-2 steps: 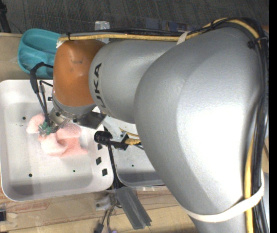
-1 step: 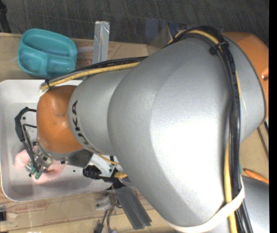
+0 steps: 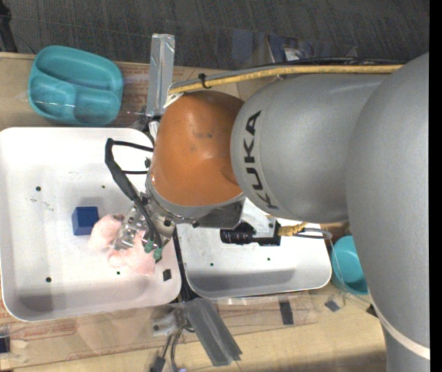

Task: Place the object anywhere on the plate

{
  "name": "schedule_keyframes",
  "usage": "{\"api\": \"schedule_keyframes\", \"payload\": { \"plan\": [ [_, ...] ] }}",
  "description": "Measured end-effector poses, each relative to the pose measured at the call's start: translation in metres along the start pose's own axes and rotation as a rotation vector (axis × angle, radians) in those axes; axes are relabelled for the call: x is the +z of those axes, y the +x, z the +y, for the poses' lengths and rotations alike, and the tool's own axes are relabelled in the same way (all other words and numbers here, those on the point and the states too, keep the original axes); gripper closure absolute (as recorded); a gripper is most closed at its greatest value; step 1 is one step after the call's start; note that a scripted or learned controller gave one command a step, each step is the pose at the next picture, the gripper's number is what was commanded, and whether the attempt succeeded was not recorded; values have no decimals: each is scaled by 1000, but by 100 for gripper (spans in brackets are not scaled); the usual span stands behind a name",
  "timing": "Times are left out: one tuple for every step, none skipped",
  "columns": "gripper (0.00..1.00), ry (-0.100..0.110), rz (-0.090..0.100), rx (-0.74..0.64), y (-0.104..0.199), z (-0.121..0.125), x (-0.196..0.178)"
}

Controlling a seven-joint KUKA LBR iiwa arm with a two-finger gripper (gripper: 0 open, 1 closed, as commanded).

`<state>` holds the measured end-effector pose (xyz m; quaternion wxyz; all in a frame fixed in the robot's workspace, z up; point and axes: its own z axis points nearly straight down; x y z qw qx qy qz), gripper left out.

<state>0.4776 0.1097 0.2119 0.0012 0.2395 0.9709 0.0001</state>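
Gripper: my gripper (image 3: 139, 237) is hanging low over the plate (image 3: 103, 237), pointing down into the bin (image 3: 19, 208).
Grip: I am not seeing enough of its tip to judge, so I cannot tell whether it is released or clenched, and I am not seeing anything held in it.
Plate: pale pink and roundish, it is lying directly under my gripper and spreading out from it on the side away from my arm (image 3: 314, 153); its outline is looking blurred.
Block: the small blue block (image 3: 85, 219) is sitting on the bin floor past the plate, on the side of my gripper away from my arm. It is lying at the plate's far edge, touching it or very nearly so, and I am not seeing it resting on the plate.
Bin: white and shallow, it is lying below my gripper and stretching well away from it beyond the block.
Band: my orange band (image 3: 194, 149) is bulging just above and behind the gripper, over the bin's nearer wall.
Second bin: the second bin (image 3: 267, 273) is lying behind my gripper, mostly under my arm.
Tray: a teal divided tray (image 3: 76, 84) is sitting well away from my gripper, outside the bin, past its far corner on the bench (image 3: 89, 335).
Teal thing: a teal thing (image 3: 349, 266) is peeking out far behind my gripper, past the second bin, half under my arm.
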Motion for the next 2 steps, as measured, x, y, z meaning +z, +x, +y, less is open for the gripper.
{"api": "schedule_keyframes", "payload": {
  "plan": [
    [100,0,1,-112,-62,-17,21],
    [100,0,2,-117,-141,-9,21]
  ]
}}
